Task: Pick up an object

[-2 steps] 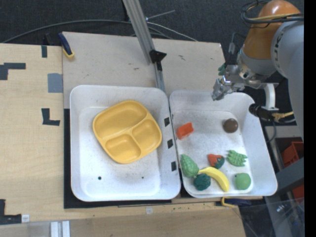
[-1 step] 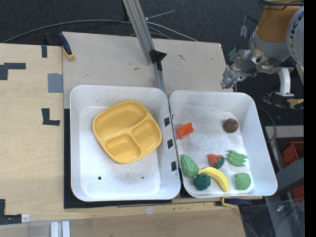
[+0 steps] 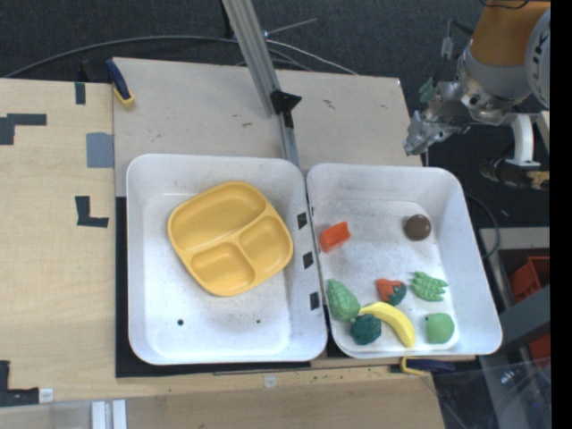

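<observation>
Nearest the camera, along the front edge of the right bin (image 3: 465,206), sit a dark green broccoli piece (image 3: 365,329), a banana (image 3: 391,320) and a green ball (image 3: 438,328), the banana touching the broccoli. Just behind them lie a leafy green lump (image 3: 341,298), a small red-and-green piece (image 3: 391,289) and a light green ridged piece (image 3: 428,285) (too small to name surely). Farther back, an orange block (image 3: 334,235) lies near the bin's left wall, and a brown ball (image 3: 416,227) rests toward the right, well apart from it.

The left bin (image 3: 143,239) holds a yellow divided plate (image 3: 231,237), lying flat.

Beyond the right bin's far right corner, the gripper (image 3: 420,141) hangs outside the bin, over the bench edge. Whether it is wide or narrow I cannot tell; nothing shows between its tips.
</observation>
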